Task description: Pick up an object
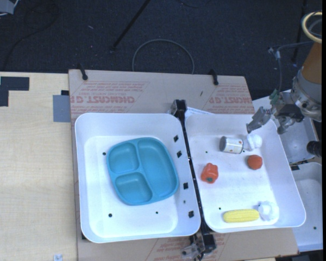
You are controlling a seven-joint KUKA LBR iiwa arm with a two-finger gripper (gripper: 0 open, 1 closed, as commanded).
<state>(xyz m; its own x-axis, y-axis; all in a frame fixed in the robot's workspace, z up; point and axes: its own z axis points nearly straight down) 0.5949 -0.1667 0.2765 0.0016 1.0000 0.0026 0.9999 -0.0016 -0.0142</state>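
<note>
Hand [270, 119] hovers at right bin's [293, 200] far edge, fingers spread wide and holding nothing; descending here risks clipping the rim or nudging the grey cylinder [231, 144] away.

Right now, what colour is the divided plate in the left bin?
Light blue. The divided plate shows best in the camera view, lying in the left bin.

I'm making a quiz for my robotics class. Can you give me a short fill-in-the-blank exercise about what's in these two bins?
1. The blue divided plate lies in the ____ bin.
2. The plate has ____ compartments.
3. The yellow corn cob lies nearest the right bin's ____ edge.

Missing words: left; three; front
</note>
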